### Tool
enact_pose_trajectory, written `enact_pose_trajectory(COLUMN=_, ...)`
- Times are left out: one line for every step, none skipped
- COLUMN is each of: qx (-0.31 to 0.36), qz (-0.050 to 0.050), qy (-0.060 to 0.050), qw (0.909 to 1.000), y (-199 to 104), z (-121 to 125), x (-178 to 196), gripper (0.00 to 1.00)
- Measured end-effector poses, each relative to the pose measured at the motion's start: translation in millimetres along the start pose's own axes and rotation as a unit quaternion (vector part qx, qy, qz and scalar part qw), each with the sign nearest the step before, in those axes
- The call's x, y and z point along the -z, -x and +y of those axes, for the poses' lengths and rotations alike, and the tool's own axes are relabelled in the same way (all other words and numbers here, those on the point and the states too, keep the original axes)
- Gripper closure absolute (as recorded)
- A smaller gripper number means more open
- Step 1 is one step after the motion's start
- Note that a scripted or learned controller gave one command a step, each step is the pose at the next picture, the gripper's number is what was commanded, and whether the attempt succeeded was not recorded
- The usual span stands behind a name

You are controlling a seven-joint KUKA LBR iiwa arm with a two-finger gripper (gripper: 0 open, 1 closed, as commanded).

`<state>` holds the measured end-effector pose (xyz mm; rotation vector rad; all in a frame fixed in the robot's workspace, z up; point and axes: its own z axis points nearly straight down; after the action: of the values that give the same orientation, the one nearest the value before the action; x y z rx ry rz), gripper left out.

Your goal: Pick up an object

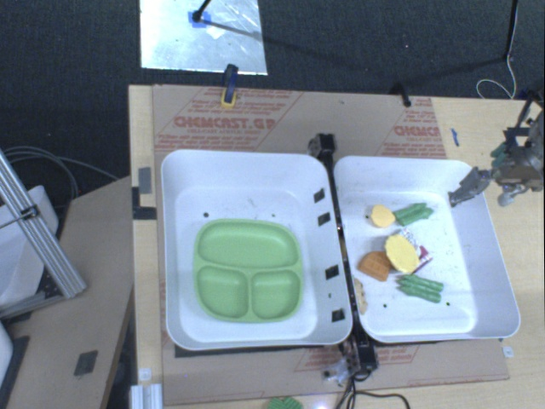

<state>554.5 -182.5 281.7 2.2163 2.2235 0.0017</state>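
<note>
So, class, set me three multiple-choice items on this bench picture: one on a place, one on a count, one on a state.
1. Where does the green three-compartment plastic tray lie?
A. left white bin
B. right white bin
C. bare bench

2. How many green bean-like pieces lie in the right white bin?
A. one
B. two
C. four

3. Where is the grey two-finger gripper?
A. over the right bin's far right rim
B. over the tray
C. over the cardboard

Answers: 1 A, the left white bin holds it. 2 B, one far, one near. 3 A, its tip is at that rim.

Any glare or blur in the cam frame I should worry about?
Camera view: the foil sheet at top glares bright; both white bins look evenly lit, near washed out; the small items in the right bin are soft, with faint shadows; the gripper at right edge is blurred.
</note>
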Motion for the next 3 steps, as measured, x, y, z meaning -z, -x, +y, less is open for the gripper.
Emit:
enact_pose_trajectory(qx=0.002, qz=0.0, qy=-0.001, qw=1.0, y=-12.4, z=65.6, x=-94.2, gripper=0.0)
enact_pose_trajectory(qx=0.002, qz=0.001, qy=-0.003, qw=1.0, y=-15.1, z=77.5, x=-203.3, gripper=0.0)
enact_pose_trajectory(qx=0.002, qz=0.0, qy=0.002, qw=1.0, y=-14.2, z=80.1, x=-185.2, gripper=1.0)
